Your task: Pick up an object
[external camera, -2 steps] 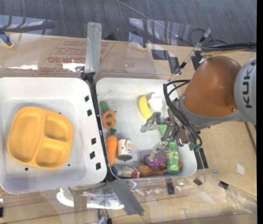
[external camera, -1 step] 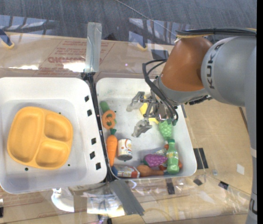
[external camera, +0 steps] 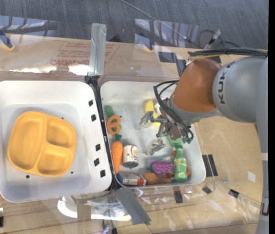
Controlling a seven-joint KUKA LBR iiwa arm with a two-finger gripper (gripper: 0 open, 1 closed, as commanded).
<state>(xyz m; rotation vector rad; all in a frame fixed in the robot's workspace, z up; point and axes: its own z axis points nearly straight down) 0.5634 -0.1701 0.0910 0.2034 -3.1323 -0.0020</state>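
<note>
My gripper (external camera: 150,133) hangs low over the middle of the right bin (external camera: 127,89). It is open, and bare white floor shows between its two metal fingers (external camera: 146,120). A yellow toy (external camera: 149,106) lies just behind the upper finger. A small can (external camera: 130,156) stands left of the lower finger, and purple grapes (external camera: 162,167) lie below it. An orange carrot (external camera: 117,153) lies along the bin's left wall. The arm's orange band (external camera: 196,89) hides the bin's right side.
A green bottle (external camera: 180,165) sits at the right bin's front right, partly under the wrist. An orange ring (external camera: 113,124) and a green piece (external camera: 109,111) lie by the divider. A yellow divided plate (external camera: 41,143) rests in the left bin (external camera: 1,101).
</note>
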